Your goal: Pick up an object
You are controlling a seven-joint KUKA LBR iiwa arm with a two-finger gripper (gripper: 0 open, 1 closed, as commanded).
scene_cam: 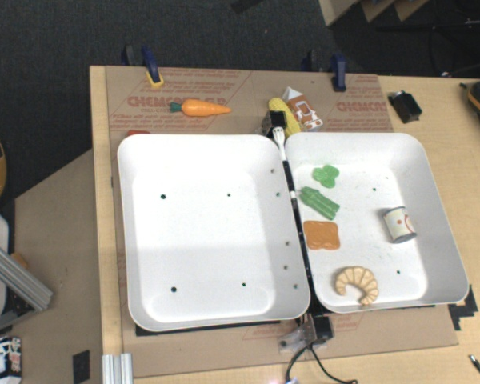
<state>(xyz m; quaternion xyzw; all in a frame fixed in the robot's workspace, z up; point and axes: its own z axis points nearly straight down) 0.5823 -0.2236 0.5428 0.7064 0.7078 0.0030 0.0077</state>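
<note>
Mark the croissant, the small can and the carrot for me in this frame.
croissant (358, 283), camera view, on the middle of its curved body.
small can (398, 224), camera view, on its side wall.
carrot (205, 109), camera view, on the orange body, right of the green top.

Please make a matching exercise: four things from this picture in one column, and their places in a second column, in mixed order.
Things:
1. carrot
2. croissant
3. small can
4. green leafy piece

Places:
A. right bin, near front edge
B. on the cardboard behind the left bin
C. right bin, toward its right side
D. right bin, toward its back

Pairs: 1-B, 2-A, 3-C, 4-D
</note>
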